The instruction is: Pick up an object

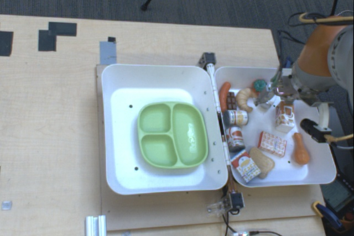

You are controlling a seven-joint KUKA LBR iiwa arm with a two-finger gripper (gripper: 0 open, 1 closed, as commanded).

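Nearest the camera, the pale wooden surface carries two shallow white bins side by side. The left white bin holds a light green three-compartment plastic tray, lying flat near its middle. The right white bin holds the loose objects: a small printed packet touching a tan bread-shaped piece at the near edge, an orange carrot-shaped toy, a red-and-white patterned box, two small labelled cans along the divider, and a red chilli-shaped toy farther back. The gripper sits low over the far part of this bin, beside a cream pastry-shaped toy and a teal round object. Whether it is spread or closed cannot be determined.
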